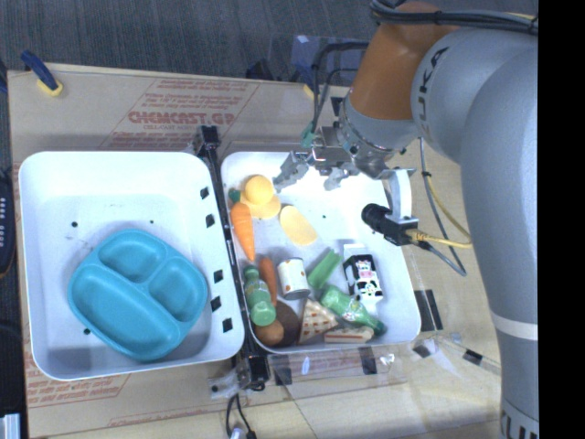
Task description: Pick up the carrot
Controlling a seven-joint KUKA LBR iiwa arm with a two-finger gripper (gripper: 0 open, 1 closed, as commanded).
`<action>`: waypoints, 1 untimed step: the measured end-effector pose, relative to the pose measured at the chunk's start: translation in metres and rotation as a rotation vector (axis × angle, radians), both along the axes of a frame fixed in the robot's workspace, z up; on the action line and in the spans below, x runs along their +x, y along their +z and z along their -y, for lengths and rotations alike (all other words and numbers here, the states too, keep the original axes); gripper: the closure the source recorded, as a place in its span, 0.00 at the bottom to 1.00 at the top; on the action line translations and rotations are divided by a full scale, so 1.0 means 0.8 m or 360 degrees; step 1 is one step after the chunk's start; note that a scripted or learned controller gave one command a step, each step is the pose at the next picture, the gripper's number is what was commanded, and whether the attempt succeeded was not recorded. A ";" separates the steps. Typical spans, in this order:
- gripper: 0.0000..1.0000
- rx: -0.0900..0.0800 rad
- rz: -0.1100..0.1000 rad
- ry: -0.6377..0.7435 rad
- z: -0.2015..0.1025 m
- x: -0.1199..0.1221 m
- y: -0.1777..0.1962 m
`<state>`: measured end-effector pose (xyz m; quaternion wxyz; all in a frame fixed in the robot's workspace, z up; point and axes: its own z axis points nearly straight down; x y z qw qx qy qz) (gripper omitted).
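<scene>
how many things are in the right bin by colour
Some overlap at the bin's near end, so this is my best count.
orange: 2, the carrot and a darker stick
yellow: 2
green: 3
white: 2, a can and a carton
brown or tan: 2
total: 11

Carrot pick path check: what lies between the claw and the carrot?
In the camera view, a yellow lemon lies between the claw and the carrot, touching the carrot's upper end.
</scene>
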<state>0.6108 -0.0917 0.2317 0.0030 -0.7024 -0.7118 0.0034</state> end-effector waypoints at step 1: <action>0.00 -0.0007 -0.0009 -0.0073 0.014 -0.004 -0.174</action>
